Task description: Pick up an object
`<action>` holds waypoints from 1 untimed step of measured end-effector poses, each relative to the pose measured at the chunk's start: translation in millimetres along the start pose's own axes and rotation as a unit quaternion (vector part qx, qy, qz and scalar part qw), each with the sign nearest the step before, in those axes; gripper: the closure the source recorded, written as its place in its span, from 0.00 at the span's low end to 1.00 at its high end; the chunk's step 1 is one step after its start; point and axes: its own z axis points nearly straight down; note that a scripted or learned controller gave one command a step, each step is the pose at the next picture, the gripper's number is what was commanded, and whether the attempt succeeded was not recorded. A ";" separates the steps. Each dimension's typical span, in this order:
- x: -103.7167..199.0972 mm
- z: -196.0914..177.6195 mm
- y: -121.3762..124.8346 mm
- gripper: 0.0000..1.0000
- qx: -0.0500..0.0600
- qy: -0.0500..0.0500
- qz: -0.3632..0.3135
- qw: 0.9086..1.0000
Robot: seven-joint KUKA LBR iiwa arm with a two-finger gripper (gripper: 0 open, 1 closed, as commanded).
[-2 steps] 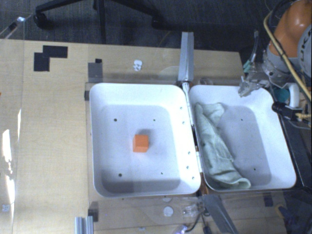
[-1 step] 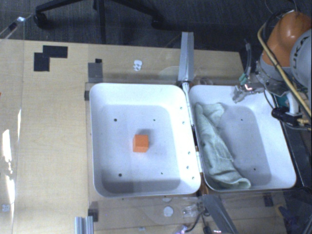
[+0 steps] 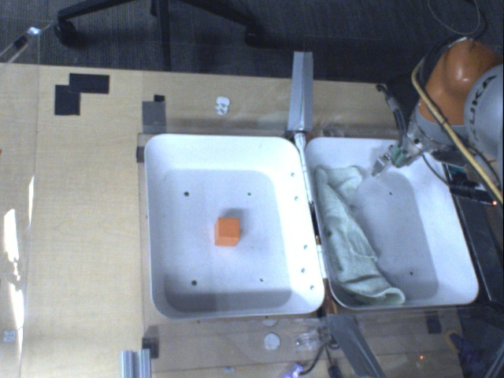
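So from the fixed overhead camera: there's a small orange cube, looks like foam or plastic [image 3: 227, 231], sitting about in the middle of the left shallow white bin [image 3: 169, 211], centre-left of the frame; nothing else is in there with it. The right shallow white bin [image 3: 449, 235] has a crumpled pale green cloth [image 3: 346, 239] running along its left wall, long axis going top to bottom of the picture, bunched up at the lower end.

The grey arm with the orange band [image 3: 465, 73] comes in from the upper right; its two-finger gripper [image 3: 387, 164] hangs over the top of the right bin, just beside the upper end of the cloth; too small and blurry to say whether it's apart or together, so honestly can't tell, and I see nothing between it.

Key bit imo: the cloth is right there, down and left of the gripper; the cube is well apart, further left and lower, across the divider; cloth seems the likelier target.
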 end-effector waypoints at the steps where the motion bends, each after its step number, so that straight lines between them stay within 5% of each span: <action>1: -10.3 -10.0 -6.4 1.00 0.000 -0.001 -0.246 0.969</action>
